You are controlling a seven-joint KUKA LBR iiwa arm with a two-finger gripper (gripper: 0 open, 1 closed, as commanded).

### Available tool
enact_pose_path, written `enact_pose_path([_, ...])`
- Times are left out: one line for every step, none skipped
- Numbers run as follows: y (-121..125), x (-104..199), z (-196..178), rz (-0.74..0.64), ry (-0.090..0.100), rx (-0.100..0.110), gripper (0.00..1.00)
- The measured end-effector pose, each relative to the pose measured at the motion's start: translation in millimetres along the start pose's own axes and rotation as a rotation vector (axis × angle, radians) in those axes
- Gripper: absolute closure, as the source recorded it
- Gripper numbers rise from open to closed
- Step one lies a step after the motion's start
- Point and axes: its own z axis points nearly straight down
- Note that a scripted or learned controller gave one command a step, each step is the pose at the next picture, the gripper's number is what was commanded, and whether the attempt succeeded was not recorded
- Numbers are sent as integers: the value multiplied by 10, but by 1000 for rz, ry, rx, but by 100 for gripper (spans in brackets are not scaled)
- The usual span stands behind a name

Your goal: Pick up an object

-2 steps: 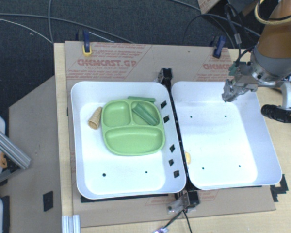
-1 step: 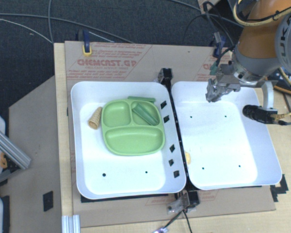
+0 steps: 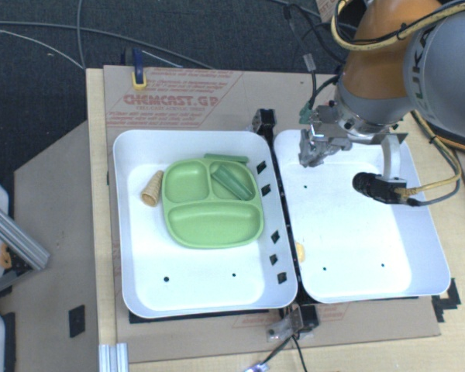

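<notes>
Camera view, hand (image 3: 313,155) above right bin (image 3: 372,270)

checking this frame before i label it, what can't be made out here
- Gripper, camera view: fingertips too small and dark against the wrist to tell open or shut, or holding anything.
- Small yellow-orange item: half hidden at the seam between the bins, identity unclear.
- Dark green piece in the green divided plate: shape unclear, blends with the plate.
- Right bin: upper part covered by the arm's wrist.
</notes>
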Motion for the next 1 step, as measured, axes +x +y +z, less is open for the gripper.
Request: enact_pose_path([63, 557, -55, 0, -1, -4, 100])
